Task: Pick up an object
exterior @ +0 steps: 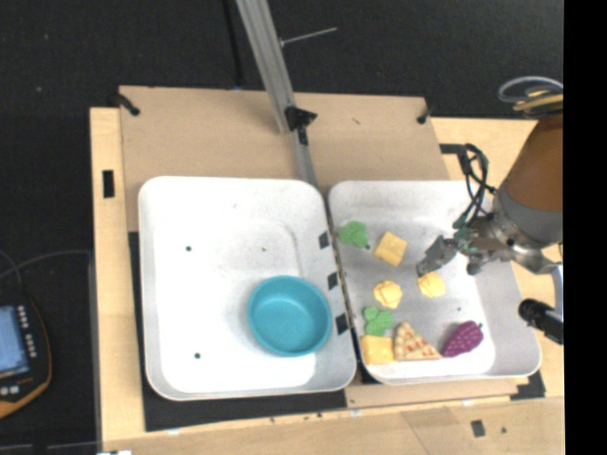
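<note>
**Gripper poised above a small yellow piece in the right bin**

I am watching the arm (536, 173) reaching in from the right edge of the frame, its orange band showing above the grey wrist. The gripper (438, 257) is hanging over the right bin (503, 354), and I am seeing its dark fingers spread apart with nothing between them. Just below the fingertips, a small yellow piece (432, 285) is lying on the bin floor; I cannot tell whether the fingers are touching it.

Other toy foods are sitting in the same bin: a yellow block (390, 247) and a green piece (354, 234) toward the upper left, a pale yellow lump (386, 294) near the middle, and along the lower edge a pizza slice (413, 343) beside purple grapes (462, 338).

In the left bin (180, 207), a blue bowl (287, 315) is resting upright near the lower right corner.
</note>
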`<state>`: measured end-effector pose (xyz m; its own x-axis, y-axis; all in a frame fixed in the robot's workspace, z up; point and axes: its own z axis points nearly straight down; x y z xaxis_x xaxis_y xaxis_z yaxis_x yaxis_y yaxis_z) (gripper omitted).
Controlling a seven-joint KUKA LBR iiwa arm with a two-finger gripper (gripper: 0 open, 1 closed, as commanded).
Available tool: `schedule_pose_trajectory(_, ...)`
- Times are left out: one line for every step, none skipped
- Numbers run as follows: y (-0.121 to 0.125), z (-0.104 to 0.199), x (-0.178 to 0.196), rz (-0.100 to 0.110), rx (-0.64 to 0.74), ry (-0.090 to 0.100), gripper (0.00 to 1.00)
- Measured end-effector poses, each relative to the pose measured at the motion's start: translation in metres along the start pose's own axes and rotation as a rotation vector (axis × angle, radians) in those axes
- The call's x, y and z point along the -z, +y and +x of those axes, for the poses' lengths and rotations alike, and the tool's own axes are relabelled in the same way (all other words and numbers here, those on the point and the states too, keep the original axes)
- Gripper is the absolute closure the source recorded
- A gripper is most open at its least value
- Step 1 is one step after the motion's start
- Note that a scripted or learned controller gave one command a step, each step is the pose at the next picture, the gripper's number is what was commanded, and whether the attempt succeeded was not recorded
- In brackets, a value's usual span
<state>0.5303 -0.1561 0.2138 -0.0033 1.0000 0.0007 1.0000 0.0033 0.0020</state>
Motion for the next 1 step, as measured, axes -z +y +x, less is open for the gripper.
schedule_pose_trajectory(0.0, 0.0, 0.0, -0.001, -0.001, 0.0, 0.0)
